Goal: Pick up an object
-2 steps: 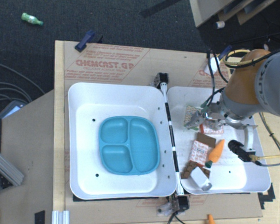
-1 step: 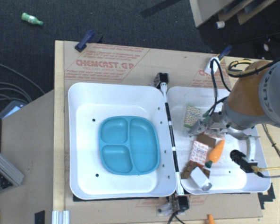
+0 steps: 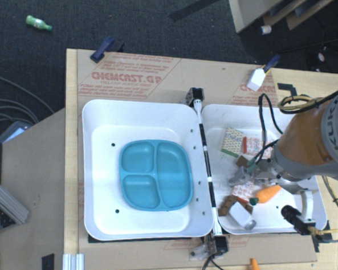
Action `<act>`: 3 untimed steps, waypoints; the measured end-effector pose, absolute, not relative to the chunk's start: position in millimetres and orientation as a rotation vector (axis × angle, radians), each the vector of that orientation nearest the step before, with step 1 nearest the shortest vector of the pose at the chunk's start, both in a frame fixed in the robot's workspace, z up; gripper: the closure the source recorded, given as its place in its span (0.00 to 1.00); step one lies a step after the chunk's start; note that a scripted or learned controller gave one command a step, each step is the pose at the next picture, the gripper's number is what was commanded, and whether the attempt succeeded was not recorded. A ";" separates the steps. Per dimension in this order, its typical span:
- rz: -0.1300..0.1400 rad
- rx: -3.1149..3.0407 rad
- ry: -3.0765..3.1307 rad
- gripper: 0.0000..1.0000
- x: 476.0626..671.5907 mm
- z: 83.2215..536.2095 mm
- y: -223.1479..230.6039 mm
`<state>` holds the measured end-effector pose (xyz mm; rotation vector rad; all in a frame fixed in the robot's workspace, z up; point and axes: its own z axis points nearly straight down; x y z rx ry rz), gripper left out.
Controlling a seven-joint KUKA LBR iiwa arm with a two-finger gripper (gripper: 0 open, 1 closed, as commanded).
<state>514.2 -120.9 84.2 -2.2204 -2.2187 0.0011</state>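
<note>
Pincer (image 3: 247,175) sits low in the right bin (image 3: 318,218), over the clutter; can't tell its state. Carrot (image 3: 267,193) lies just beside it, toward the bin's front edge. Looks light, rigid, smooth, likely slippery. Grip across the thick middle, not the taper.

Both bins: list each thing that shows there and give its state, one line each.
Blue divided plate: flat in the left bin, compartments bare.
Toy carrot: lying on its side in the right bin.
Patterned card: lying flat.
Gripper: low over the clutter, grip unclear.
</note>
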 end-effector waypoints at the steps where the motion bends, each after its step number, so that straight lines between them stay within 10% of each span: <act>1: -0.001 -2.221 -2.223 0.00 603.0 84.9 -113.8; 3: 0.001 -2.221 -2.219 0.00 502.8 84.1 -121.1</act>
